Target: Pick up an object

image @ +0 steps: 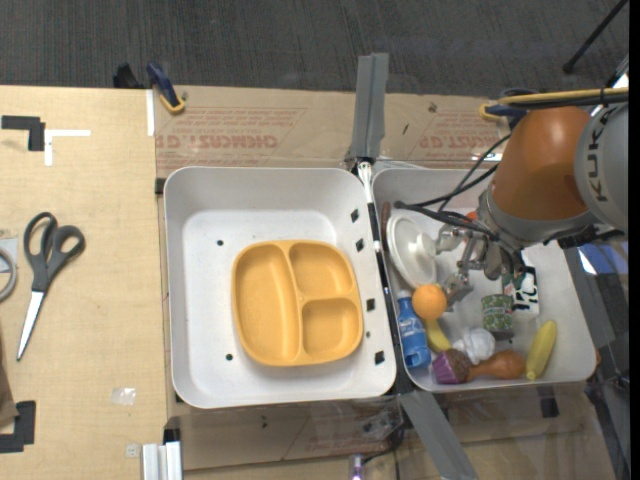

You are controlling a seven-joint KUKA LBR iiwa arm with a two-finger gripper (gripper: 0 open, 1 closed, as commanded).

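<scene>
My gripper hangs over the middle of the right bin, open, with nothing between its fingers. Just left of and below it lies an orange ball. A green can stands right under the gripper, close to its tips. Along the bin's front lie a blue bottle, a white crumpled item, a purple object, an orange-brown piece and a yellow banana. A white bowl leans at the bin's left side.
The left bin holds a yellow divided plate. Scissors lie on the wooden bench at far left. A grey bar rises between the bins at the back. Cables trail from the arm over the right bin.
</scene>
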